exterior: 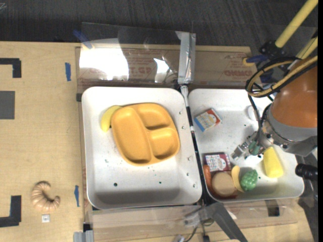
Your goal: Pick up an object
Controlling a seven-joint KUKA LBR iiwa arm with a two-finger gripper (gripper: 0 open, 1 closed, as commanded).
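My gripper (246,149) hangs low over the right bin (227,107), pointing left, just above a cluster of toy food. Below it lie a green broccoli-like piece (248,180), a tan round bun (223,184), a small maroon packet (217,161) and a thin orange strip (207,174). A yellow block (272,163) rests right beside the wrist. A small white and orange carton (207,119) lies farther up the bin. Nothing shows between the fingers.
The left bin (96,150) holds an orange divided plate (144,132) with a yellow banana-like piece (106,117) tucked under its left edge. A tan croissant-shaped toy (45,196) lies on the bench at the far left. Cables and a yellow pole sit at the upper right.
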